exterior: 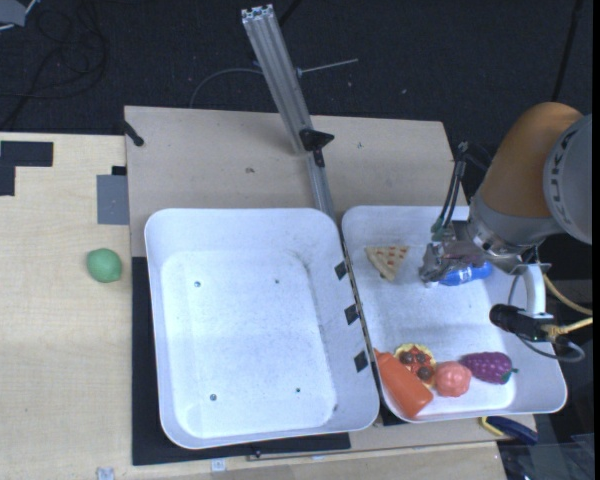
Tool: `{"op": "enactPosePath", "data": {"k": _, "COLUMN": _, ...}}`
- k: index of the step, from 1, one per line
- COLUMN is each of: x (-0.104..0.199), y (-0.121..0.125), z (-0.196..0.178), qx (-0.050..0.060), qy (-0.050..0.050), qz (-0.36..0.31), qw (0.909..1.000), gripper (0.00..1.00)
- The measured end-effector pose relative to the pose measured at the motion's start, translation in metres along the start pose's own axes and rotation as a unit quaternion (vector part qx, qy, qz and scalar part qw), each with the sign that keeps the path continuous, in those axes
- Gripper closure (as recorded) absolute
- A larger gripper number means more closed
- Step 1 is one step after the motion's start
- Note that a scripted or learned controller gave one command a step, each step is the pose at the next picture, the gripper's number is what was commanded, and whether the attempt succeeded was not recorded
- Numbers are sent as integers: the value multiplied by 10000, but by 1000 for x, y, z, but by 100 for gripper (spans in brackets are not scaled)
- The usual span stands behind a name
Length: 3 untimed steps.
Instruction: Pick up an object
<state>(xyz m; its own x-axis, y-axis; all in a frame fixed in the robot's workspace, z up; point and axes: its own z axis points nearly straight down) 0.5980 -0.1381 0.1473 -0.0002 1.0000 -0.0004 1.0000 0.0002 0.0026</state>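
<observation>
We saw the claw (442,268) in the right bin (435,318) by a blue thing (467,273), but we could not tell its state.

We cannot tell what the blue object (467,273) under the gripper (438,266) is; the arm (540,173) runs off the right edge.

Pale wooden bench (50,348); two white bins (242,328) side by side; green ball (105,265) left of them
</observation>
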Motion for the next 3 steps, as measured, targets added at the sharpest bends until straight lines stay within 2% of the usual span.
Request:
{"op": "enactPosePath", "data": {"k": 2, "x": 1, "y": 7, "z": -86, "qx": -2, "qy": 0, "qz": 2, "qw": 10000, "gripper": 100}}
{"op": "enactPosePath", "data": {"k": 3, "x": 0, "y": 8, "z": -107, "qx": 6, "qy": 1, "qz": 4, "qw": 10000, "gripper": 100}}
